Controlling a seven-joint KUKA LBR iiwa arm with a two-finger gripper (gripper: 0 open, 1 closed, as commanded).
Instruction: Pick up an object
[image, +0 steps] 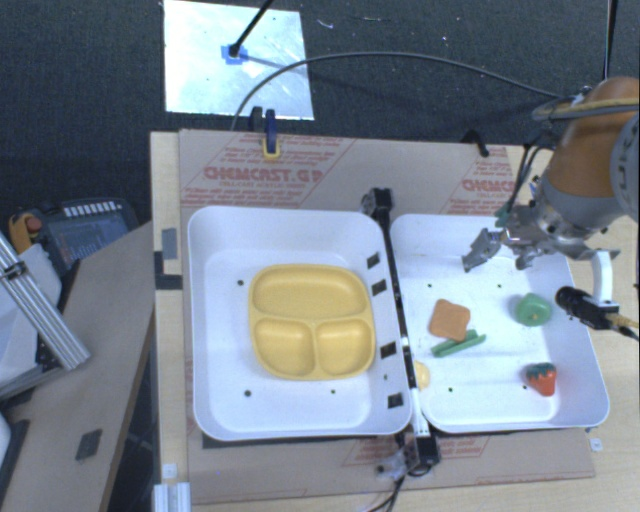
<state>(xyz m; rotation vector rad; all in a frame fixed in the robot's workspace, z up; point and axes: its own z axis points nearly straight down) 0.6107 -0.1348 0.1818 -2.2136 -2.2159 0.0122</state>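
The end effector (503, 250) hangs spread and unladen over the right bin's (590, 405) far edge. 4 toys lie nearer; the green ball (533, 309) could roll from an off-centre pinch.

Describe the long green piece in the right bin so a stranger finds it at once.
Start at the right white bin, the one without the yellow tray. Near its left side lies an orange slab; the green stick lies slanted just below it. It alone is long and thin, unlike the round green item.
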